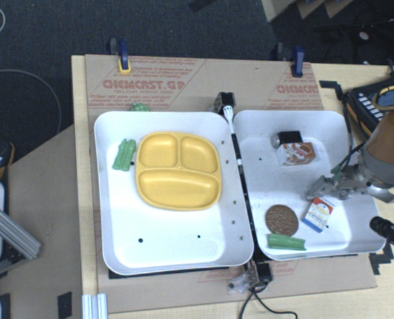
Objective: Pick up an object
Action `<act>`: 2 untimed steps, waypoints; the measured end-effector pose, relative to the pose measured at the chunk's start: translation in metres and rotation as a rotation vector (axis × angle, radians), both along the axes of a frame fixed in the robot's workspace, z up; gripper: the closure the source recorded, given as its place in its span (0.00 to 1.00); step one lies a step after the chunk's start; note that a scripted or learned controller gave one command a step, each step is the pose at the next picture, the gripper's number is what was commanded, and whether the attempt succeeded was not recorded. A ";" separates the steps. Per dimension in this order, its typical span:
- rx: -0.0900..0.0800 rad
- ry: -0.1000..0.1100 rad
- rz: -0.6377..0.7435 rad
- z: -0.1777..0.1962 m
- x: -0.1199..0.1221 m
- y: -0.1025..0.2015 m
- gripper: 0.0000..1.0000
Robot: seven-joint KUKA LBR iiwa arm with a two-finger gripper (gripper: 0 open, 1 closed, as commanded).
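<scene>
Camera view, contents of the bench.

Left white shallow bin [110, 198]: one yellow moulded plastic tray with three compartments [179, 170], lying flat toward the bin's far half; one small green ridged plastic piece [124, 155] just beside the tray, against the bin's left edge.

Right white shallow bin [256, 121]: one small red-and-white printed packet with a black end [294, 151] near the far edge; one brown round flat disc [282, 220] toward the near edge; one green flat strip [286, 242] along the near edge, just beside the disc; one small white carton with blue and red print [317, 214], right of the disc.

Two-finger gripper [324, 187]: low over the right bin, just above the carton, tips apparently apart with nothing between them; none of the candidate objects is held.

Risks, as judged: the carton lies flat and tilted, so closing fingers may push it aside or slide off its faces. The disc sits close, so a descent slightly off could nudge it or catch both. The strip and disc are too flat for a sure hold.
</scene>
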State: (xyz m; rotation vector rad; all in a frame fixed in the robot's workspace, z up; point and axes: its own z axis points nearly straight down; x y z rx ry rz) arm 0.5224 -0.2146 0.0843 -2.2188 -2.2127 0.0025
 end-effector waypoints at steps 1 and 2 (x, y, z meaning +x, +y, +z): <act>-0.005 -0.011 0.006 0.001 0.057 0.011 0.00; 0.003 0.064 0.007 -0.005 0.106 0.009 0.00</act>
